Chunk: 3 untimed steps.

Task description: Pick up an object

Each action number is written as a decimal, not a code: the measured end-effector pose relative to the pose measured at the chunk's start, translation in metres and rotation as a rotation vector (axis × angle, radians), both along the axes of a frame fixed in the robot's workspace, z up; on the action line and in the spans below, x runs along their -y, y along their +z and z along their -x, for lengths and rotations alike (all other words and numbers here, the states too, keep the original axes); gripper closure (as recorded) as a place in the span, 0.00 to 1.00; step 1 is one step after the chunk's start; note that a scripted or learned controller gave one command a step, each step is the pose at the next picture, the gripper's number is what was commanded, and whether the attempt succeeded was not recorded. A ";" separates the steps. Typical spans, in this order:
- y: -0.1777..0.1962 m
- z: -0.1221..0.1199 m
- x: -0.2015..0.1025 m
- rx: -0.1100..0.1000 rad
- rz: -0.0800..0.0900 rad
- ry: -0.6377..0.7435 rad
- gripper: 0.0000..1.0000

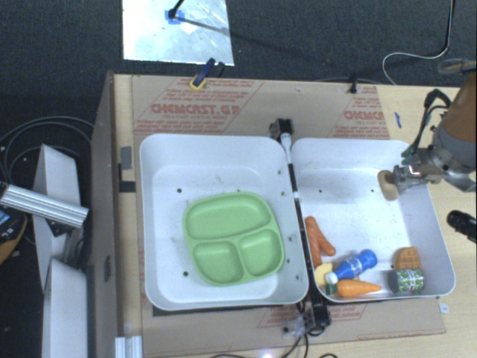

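My gripper [396,177] hangs over the far right part of the right bin [350,166], reaching in from the right. A small tan rounded lump [387,185] sits right at its tip; whether it is held is unclear. Along the bin's near side lie two orange carrots [319,237], a third carrot [358,288], a blue bottle [356,264], a yellow piece [323,275], a green-labelled can [408,280] and a brown ridged piece [407,258]. The gripper is well above and behind these.
The left bin [171,170] holds a green three-compartment plate [233,237]. A divider rail [293,192] runs between the bins. Cables and white boxes [59,274] lie off the bench to the left.
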<state>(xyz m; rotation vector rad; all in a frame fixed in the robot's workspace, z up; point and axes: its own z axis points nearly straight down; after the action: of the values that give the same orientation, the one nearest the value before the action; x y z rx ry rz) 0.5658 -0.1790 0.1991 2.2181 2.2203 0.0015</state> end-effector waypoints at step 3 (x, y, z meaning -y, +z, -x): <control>0.035 -0.001 -0.015 -0.001 -0.002 0.003 1.00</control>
<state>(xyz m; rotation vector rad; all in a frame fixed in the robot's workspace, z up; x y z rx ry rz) 0.5665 -0.1635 0.2337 2.2155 2.2251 0.0028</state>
